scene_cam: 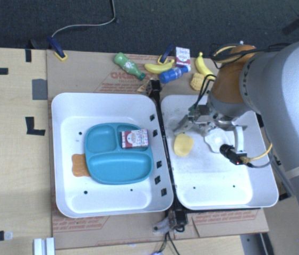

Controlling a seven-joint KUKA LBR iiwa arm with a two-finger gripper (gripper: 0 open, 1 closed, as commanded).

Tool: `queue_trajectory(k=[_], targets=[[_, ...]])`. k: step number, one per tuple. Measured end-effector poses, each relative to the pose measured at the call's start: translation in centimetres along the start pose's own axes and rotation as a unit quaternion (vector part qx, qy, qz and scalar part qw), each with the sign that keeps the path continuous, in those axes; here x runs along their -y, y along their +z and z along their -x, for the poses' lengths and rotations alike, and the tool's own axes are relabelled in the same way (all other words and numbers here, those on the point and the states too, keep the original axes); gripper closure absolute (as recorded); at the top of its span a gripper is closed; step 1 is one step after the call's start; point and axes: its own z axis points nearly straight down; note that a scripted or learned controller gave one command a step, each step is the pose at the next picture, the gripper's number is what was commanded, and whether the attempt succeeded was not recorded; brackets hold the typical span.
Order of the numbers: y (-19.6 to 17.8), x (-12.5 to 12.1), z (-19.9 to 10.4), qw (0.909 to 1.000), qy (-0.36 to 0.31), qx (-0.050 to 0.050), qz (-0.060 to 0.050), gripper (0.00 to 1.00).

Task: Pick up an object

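Note:
My gripper (191,126) hangs low over the back left part of the right bin (229,193), open, with nothing between its fingers. A pale yellow rounded object (183,144) lies just in front of the left fingertip, apart from it. To the gripper's right a white lumpy object (214,138) sits on the bin floor. In the left bin (67,121) a blue divided plate (114,163) carries a small red and white box (134,138). A tan flat piece (78,165) pokes out from under the plate's left side.
Behind the bins on the cardboard lie a green bottle (129,66), a banana (159,66), a blue bottle (171,75), a small carton (182,54) and a second banana (202,65). The black divider (160,137) runs between the bins.

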Motion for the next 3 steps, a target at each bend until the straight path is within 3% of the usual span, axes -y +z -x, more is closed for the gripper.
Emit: queue_trajectory(k=[1,2,3], targets=[[0.1,-1.3,-1.0,1.0,0.001,0.0,-0.001,0.0],[0.1,-4.6,-0.1,1.0,0.0,0.0,-0.001,0.0],[0.0,0.4,-0.8,1.0,0.001,0.0,-0.001,0.0]])
